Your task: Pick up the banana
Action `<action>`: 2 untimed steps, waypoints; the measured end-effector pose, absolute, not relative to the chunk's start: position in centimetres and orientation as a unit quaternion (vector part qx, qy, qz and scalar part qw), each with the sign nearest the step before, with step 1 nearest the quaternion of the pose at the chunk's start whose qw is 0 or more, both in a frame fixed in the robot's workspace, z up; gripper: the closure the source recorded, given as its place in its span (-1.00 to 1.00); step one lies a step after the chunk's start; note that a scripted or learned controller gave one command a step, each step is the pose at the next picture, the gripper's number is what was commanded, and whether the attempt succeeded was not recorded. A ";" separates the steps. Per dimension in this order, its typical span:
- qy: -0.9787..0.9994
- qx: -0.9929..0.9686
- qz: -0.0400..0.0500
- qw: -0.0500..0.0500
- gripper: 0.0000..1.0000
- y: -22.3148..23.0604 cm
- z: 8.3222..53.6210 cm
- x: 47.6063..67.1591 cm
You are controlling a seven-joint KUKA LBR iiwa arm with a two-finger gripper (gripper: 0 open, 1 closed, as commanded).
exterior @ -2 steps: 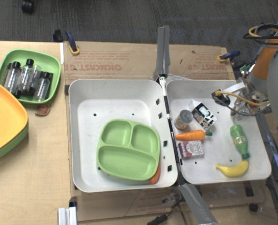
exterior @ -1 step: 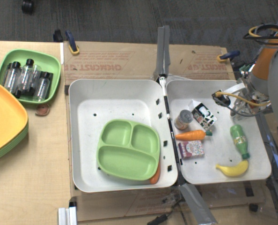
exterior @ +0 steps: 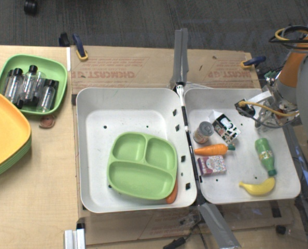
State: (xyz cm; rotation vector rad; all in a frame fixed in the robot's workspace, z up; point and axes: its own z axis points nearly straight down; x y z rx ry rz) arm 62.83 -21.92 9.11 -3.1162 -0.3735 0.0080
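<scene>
The yellow banana [exterior: 257, 187] lies flat in the right bin [exterior: 232, 193], close to its near right corner, curved side toward the front wall. A green bottle [exterior: 265, 156] lies just behind it. My gripper [exterior: 261, 117] hangs over the far right part of the same bin, well behind the banana and apart from it, with a yellow cable looped around the wrist. Nothing shows in its grasp.
In the right bin there are also a carrot [exterior: 211, 150], a small can [exterior: 202, 132], a pink box [exterior: 211, 165] and a black-and-white packet [exterior: 225, 127]. The left bin [exterior: 92, 139] holds a green divided plate [exterior: 143, 165]. Yellow plates [exterior: 6, 134] and a green tray of bottles [exterior: 32, 84] sit far left.
</scene>
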 end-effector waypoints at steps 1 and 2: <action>-0.103 -0.995 0.001 0.002 1.00 -22.0 9.2 62.7; -0.105 -0.995 0.001 0.001 1.00 -22.0 9.2 62.6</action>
